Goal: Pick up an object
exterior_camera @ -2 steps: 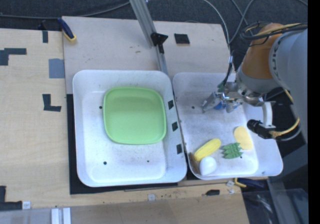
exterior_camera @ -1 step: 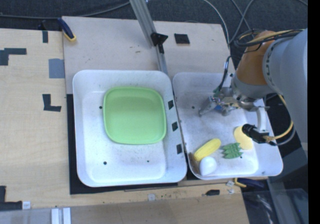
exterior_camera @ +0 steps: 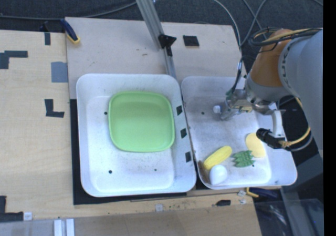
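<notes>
My end effector (exterior_camera: 224, 112) low in right bin (exterior_camera: 202, 93), grip state unclear to me, corn (exterior_camera: 217, 156), egg (exterior_camera: 218, 174), lemon (exterior_camera: 255, 145) nearer front, green plate (exterior_camera: 141, 121) in left bin (exterior_camera: 89, 124)

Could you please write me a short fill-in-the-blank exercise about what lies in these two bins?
1. The plate in the left bin is ____ in colour.
2. The corn cob lies in the ____ bin.
3. The white ball touches the ____.
4. The tool hangs over the ____ bin.

Missing words: green; right; corn cob; right
</notes>
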Motion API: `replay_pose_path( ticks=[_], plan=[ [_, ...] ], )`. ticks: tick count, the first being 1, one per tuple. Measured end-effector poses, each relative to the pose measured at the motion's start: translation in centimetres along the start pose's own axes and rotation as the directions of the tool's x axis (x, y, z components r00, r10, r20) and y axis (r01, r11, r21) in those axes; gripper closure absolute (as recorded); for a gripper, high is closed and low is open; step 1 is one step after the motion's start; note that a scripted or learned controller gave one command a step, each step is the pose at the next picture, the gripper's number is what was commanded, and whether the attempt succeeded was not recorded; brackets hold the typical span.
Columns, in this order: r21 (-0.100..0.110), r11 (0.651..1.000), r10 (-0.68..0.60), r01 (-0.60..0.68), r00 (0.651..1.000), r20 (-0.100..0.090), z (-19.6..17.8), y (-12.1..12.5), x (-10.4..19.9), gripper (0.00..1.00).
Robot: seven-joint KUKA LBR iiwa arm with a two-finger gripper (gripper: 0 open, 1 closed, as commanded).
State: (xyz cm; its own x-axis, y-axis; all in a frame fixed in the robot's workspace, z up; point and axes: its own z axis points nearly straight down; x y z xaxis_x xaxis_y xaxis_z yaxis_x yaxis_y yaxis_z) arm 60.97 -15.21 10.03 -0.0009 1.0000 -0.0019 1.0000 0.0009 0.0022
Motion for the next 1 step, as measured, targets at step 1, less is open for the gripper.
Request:
replay_pose_path(
  ticks=[1],
  plan=[
    [-0.001, 1.0, 0.0, 0.0, 1.0, -0.001, -4.42, -0.17, 0.62, 1.0]
  ],
)
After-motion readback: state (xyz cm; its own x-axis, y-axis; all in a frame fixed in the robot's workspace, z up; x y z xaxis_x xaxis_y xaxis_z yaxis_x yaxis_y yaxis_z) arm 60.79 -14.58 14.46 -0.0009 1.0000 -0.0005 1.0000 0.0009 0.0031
